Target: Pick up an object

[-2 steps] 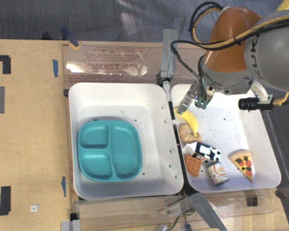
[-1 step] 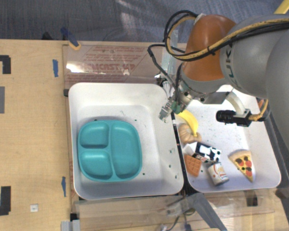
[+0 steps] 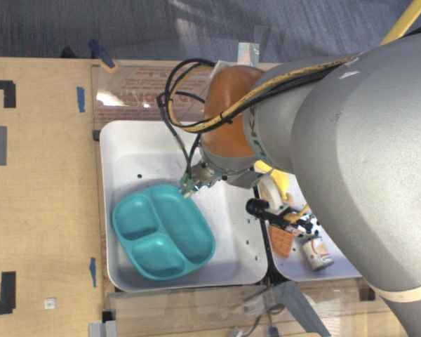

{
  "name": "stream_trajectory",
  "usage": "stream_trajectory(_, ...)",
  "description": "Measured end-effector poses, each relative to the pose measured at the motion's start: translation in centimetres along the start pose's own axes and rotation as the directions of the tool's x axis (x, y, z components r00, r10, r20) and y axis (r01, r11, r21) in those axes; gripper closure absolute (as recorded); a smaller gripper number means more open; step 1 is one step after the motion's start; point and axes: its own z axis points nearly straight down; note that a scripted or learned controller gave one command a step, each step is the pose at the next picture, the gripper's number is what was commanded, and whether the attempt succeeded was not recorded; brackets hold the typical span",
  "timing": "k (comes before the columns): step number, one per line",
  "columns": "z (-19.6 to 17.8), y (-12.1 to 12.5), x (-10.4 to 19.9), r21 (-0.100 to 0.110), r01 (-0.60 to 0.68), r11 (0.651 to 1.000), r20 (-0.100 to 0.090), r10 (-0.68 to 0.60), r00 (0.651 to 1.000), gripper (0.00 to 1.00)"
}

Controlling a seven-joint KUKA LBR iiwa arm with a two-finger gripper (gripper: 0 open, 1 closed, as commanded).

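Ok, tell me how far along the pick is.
Done: the arm has reached into the left bin, and the gripper sits at the upper edge of the teal divided tray. In hand: nothing that I can confirm; the tray lies flat on the bin floor. Left: a clear grasp and the lift. Small items lie in the right bin.

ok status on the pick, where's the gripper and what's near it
Gripper low in the left bin, at the teal divided tray's upper rim. Nothing visibly held. Arm covers most of the right bin's clutter.
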Motion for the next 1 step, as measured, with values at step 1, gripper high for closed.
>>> stream_trajectory(1,-7.47,5.77,3.57,0.022,-0.345,0.938,-0.002,0.345,0.938,1.00)
